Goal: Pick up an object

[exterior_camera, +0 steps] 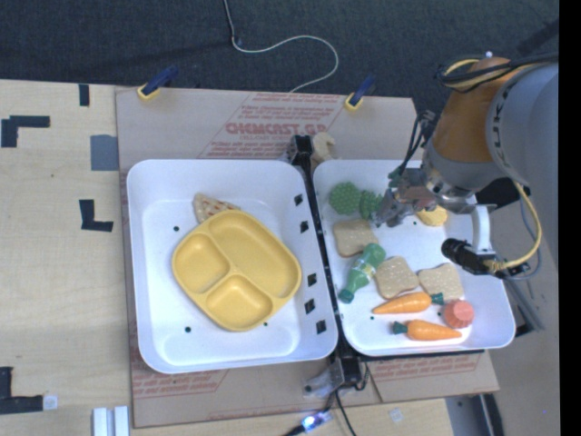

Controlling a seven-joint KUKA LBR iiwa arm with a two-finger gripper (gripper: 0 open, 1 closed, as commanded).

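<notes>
- The counter (54, 271) is pale wood with a few dark tape marks on its left part, and beyond its far edge runs dark carpet-like floor (109, 25).
- A sheet of brown cardboard (263, 130) lies on the counter under both bins, pinned at the far edge by two clamps with blue and yellow parts (156, 83) (359, 91).
- A thin white cable (290, 48) loops over the floor and the top of the cardboard.
- The left bin (145, 271) holds a yellow divided plate (236, 269) set at a tilt, with a tan waffle-like wedge (211, 207) just beyond its far corner, partly tucked under it.
- The right bin (495, 330) is crowded with toy food: a green broccoli (345, 197) near the far left, a slice of bread (352, 237) just nearer than that, then a green bottle (361, 271) lying at a slant.
- Two more bread pieces (396, 277) (441, 281) sit side by side, with two carrots (404, 304) (432, 331) in front of them and a small red piece (459, 312) beside the carrots.
- A yellow piece (434, 215) peeks out by the tool.
- The grey arm (526, 125) comes in from the right, its orange band (463, 121) above the wrist, bending down over the far part of the right bin.
- The fingers (396, 209) are low in that bin, just right of the broccoli; I cannot tell how far apart they stand or whether they have anything.
</notes>
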